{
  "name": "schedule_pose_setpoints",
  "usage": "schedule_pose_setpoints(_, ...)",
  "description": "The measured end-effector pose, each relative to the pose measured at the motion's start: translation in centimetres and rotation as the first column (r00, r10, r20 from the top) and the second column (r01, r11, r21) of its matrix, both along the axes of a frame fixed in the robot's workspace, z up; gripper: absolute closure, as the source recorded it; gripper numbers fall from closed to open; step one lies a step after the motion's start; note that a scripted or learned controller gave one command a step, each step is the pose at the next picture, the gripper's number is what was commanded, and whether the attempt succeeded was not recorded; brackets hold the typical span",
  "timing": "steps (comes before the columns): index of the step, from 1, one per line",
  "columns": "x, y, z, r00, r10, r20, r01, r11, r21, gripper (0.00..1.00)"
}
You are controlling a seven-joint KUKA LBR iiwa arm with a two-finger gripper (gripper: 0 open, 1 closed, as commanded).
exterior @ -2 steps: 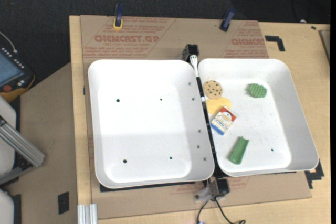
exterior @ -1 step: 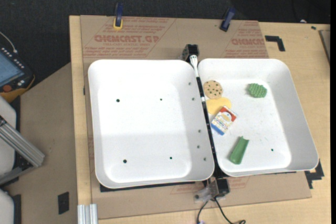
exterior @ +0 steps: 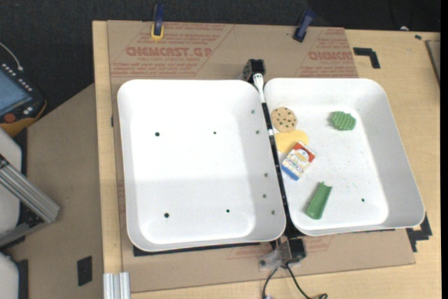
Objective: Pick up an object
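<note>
**Inspector:** Record the layout. Two shallow white plastic bins sit side by side on the brown cardboard-covered worktop [exterior: 210, 45]. The left bin [exterior: 140, 108] has bare floor with a few dark dots. The right bin [exterior: 378, 115] carries all the candidates.

**Assistant:** Which are they?

**Inspector:** A round tan speckled cookie-like disc [exterior: 283, 118] near the dividing wall; just below it a yellow flat wedge [exterior: 288, 140], touching or overlapped by a small white packet with red and blue print [exterior: 297, 162]. A green ridged round piece [exterior: 342, 121] lies apart toward the far right. A green oblong block [exterior: 318, 200] lies tilted near the front edge.

**Assistant:** And the claw?

**Inspector:** I cannot tell its condition, whether spread or closed, or whether it has hold of anything. No object is lifted; the pick has not begun.

**Assistant:** Recommended target?

**Inspector:** In my judgement the green oblong block: isolated, with open floor on both long sides. Close across its narrow width, aligned to its tilt. Avoid the cluster by the wall; neighbours and the rim crowd any approach there.
</note>
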State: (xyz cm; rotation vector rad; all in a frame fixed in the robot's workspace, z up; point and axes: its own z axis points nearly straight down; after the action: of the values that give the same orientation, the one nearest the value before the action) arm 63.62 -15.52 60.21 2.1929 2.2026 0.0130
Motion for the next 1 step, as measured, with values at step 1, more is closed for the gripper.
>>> schedule_pose_setpoints(1,0.0,0.0,-0.05,1.0,0.0,-0.001,0.0,1.0,0.0,0.0)
